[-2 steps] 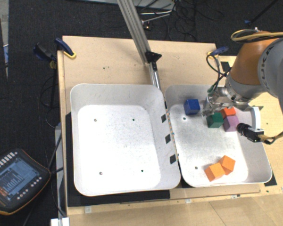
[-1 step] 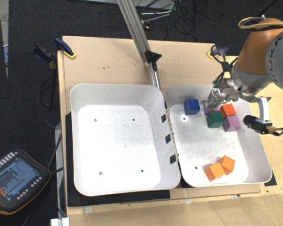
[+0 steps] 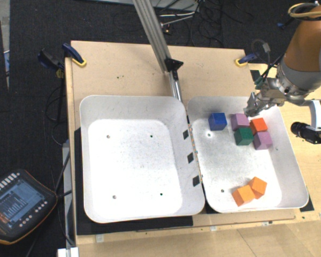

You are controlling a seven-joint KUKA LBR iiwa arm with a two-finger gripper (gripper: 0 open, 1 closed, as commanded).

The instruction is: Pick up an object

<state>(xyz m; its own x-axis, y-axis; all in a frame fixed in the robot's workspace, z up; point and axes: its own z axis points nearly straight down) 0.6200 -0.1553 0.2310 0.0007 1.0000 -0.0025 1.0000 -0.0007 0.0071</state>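
The right bin [image 3: 289,181] holds several small blocks. A blue cube [image 3: 218,121] lies near its upper left. Beside it cluster a purple cube [image 3: 239,121], a green cube [image 3: 244,136], an orange cube [image 3: 259,125] and another purple cube [image 3: 263,140]. Two orange blocks [image 3: 250,191] sit together near the bin's front right. My gripper [image 3: 252,110] hangs over the upper right of this bin, just above the purple and orange cubes of the cluster. No block shows between its fingers.
The left bin [image 3: 91,143] lies beside the right one, sharing a raised middle rim. A slanted metal pole [image 3: 155,39] ends at the back between the bins. Clamps sit at the bench's back corners, and a pendant lies at the lower left.
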